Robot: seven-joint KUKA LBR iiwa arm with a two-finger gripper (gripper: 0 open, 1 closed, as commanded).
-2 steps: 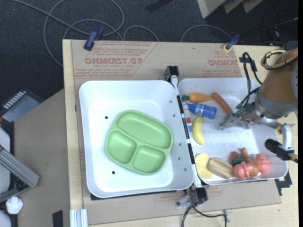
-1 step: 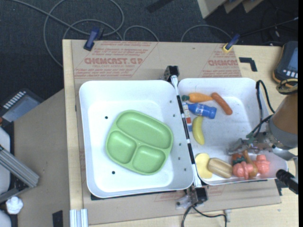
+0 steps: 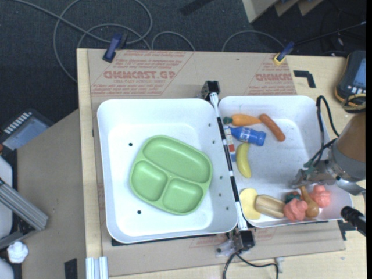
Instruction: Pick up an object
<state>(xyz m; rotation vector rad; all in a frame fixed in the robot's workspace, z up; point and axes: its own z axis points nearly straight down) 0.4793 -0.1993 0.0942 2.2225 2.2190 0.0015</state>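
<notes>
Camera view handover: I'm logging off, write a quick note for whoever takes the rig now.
Gripper: low over the right bin, beside the pink toys; grip unclear.
Right bin holds carrot, sausage, blue bottle, banana, bread roll.
Left bin holds the green divided plate.
Done: nothing visibly lifted.
Left: grasp an object and raise it.

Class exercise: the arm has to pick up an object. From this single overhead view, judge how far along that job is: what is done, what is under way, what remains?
Done: the gripper has reached the right bin. Under way: it sits low at the pink toy pile in the near right corner. Left: nothing visibly sits between its fingers, so grasping and lifting remain. The banana, blue bottle and carrot lie untouched.
</notes>
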